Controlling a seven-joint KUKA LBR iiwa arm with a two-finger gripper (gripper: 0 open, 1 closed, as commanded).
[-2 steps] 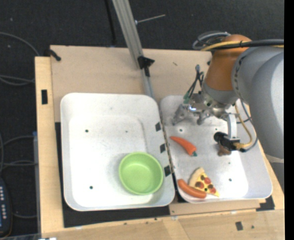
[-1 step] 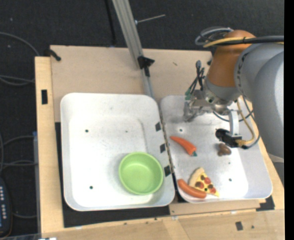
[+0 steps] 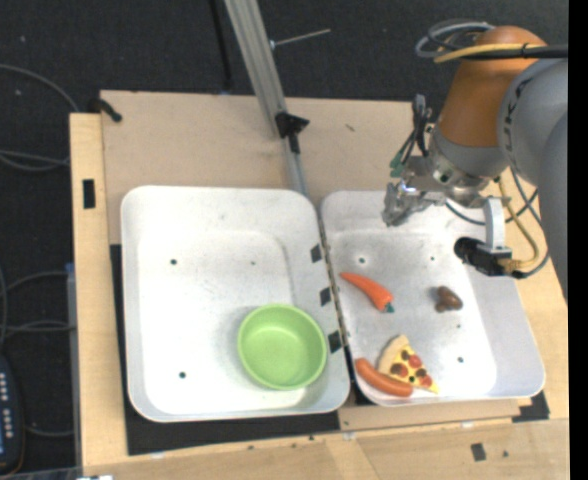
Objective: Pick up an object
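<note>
The bench (image 3: 194,138) carries two shallow white bins side by side. The left bin (image 3: 174,238) holds a green bowl (image 3: 282,345) near its near right corner. The right bin (image 3: 494,358) holds four small things: a pizza slice (image 3: 406,363) and a sausage (image 3: 382,379) at its near left corner, an orange carrot (image 3: 367,290) left of centre, and a brown lump (image 3: 448,298) right of centre. The arm (image 3: 484,98) reaches in from the right, and its gripper (image 3: 402,206) hangs over the far edge of the right bin, well apart from every item; the carrot lies nearer and slightly left of it. Whether the jaws are parted or closed cannot be told, and nothing is seen between them.
</note>
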